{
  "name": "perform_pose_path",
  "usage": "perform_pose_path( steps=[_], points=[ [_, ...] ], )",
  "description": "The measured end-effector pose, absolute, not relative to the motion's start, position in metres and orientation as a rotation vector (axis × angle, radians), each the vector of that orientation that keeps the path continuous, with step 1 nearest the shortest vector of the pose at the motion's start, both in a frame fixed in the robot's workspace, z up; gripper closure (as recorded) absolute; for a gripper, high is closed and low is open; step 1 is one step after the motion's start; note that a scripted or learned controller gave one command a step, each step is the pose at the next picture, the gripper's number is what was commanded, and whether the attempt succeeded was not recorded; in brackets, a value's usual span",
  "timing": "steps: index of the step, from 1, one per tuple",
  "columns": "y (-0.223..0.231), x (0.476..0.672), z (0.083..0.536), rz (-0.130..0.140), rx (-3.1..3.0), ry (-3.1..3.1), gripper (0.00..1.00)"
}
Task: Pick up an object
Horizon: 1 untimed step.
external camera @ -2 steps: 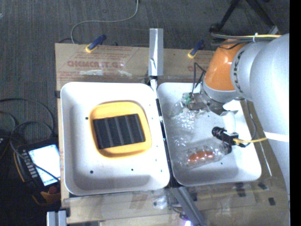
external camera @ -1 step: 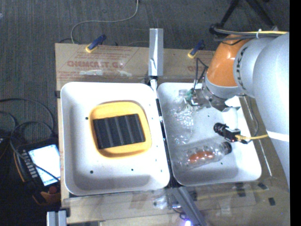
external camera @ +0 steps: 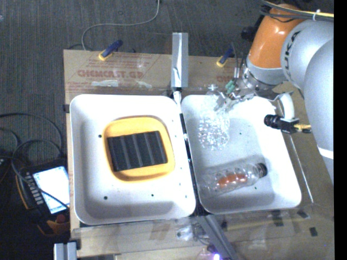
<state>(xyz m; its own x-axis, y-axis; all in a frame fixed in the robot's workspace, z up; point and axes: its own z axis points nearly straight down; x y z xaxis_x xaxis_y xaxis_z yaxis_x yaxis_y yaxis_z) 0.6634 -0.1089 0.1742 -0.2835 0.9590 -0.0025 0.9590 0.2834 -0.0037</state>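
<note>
My gripper (external camera: 224, 100) hangs over the far edge of the right bin (external camera: 282, 161), below the arm's orange band. A clear, bumpy plastic piece (external camera: 213, 130) lies just below and left of the gripper tip, and its top end reaches up to the tip. Whether it is gripped cannot be made out. A clear plastic bottle (external camera: 236, 177) with a dark cap and something orange inside lies on its side near the bin's front. In the left bin (external camera: 87, 199) rests a yellow block with a black ridged top (external camera: 138, 148).
A metal divider post (external camera: 179, 64) stands at the back between the two bins. Blue clamps (external camera: 109, 49) hold the cardboard sheet behind them. A black fitting (external camera: 276, 122) on the arm overhangs the right bin's right rim. A handheld screen (external camera: 46, 186) lies on the floor at left.
</note>
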Motion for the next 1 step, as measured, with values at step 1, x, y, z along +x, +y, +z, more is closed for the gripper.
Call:
perform_pose_path(
  steps=[1],
  points=[
    [-0.1087,0.6638,0.1743,0.006,-1.882,-2.519,0.0]
  ],
)
